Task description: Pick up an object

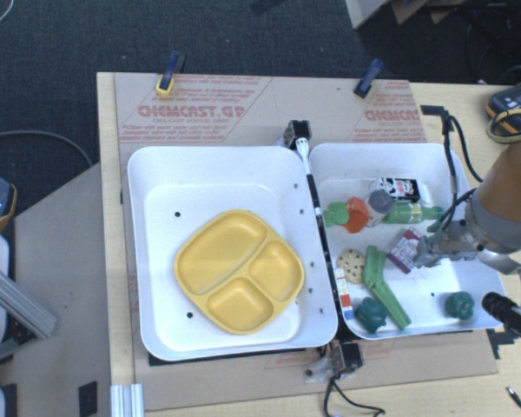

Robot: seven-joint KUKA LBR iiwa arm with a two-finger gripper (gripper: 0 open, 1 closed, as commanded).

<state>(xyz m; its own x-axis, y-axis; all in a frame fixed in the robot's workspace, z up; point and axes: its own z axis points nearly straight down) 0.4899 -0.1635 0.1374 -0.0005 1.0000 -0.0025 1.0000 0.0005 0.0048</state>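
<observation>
**Arm low over the crowded right bin**

The scene is a table (113, 233) covered with brown board, standing on dark carpet, and it carries two shallow white bins side by side.

Nearest to the camera, along the front of the right bin (330, 159), lie a dark green piece (371, 314), a long green vegetable (384, 285), a round spotted cookie (351, 266) and a small dark green ball (458, 303). In the left bin (143, 198) there is one yellow divided plate (240, 271) with three compartments.

Further back, in the middle of the right bin, the gripper (431, 252) hangs just beside a small purple packet (403, 252). Whether the fingers are spread or pressed together I cannot tell, because the wrist covers them. Behind are an orange-and-green carrot (347, 215), a green bottle with grey cap (403, 210) and a black-and-white carton (400, 187).

So I count about eight loose objects in the right bin, one plate in the left bin, and two clamps (168, 74) at the far edge.

The risk, in my judgement, is the crowding: the packet is flat and lies near the vegetable, so the fingers could slide over it, or push its neighbours instead of taking it.
</observation>
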